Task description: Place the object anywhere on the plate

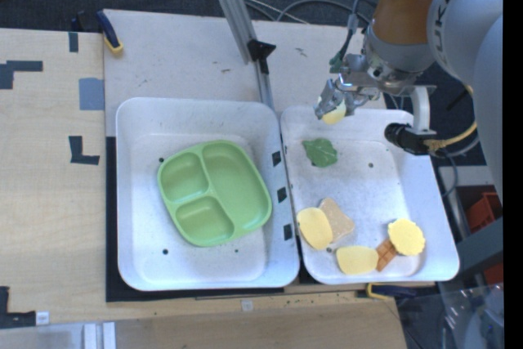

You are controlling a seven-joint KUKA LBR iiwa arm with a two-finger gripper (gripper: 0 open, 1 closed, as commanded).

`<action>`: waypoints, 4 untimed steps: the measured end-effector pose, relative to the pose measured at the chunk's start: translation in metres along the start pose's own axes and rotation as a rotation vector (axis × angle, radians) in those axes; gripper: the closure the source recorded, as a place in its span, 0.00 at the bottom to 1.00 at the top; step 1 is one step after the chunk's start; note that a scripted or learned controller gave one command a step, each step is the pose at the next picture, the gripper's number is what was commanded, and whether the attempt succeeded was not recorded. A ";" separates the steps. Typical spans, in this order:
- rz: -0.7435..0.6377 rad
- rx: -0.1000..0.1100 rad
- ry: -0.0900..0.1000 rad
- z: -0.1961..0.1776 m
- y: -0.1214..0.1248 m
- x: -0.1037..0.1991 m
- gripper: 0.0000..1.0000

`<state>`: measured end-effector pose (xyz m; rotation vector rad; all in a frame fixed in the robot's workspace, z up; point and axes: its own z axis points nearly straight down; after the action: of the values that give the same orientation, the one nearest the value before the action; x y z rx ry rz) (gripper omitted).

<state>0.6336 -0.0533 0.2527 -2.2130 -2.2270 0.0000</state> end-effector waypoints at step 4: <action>0.001 0.001 -0.002 0.016 -0.011 0.192 1.00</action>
<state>0.6217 0.1386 0.2373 -2.2147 -2.2262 0.0028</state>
